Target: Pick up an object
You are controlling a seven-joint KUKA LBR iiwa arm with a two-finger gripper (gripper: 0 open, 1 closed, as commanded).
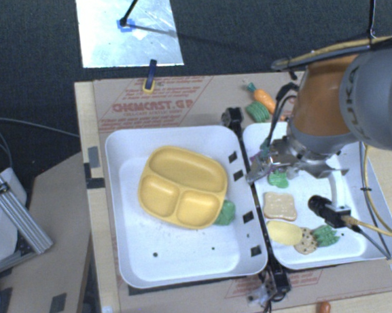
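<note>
Camera view: claw [276, 169] low in right bin [378, 249], just above green toy [278, 178]; finger spread impossible to tell

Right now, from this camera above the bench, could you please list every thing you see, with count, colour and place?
Bins: two, white, side by side on the bench.
Divided tray: one, yellow, in the left bin.
Green toy: one, at the tray's lower right edge.
Toast slice: one, tan, in the right bin.
Yellow toy: one, right bin, near the front.
Small green piece: one, right bin, under the wrist.
Carrot toy: one, orange and green, behind the right bin.
Foil sheet: one, silver, at the top.
Arm: one, grey with an orange band, over the right bin.
</note>
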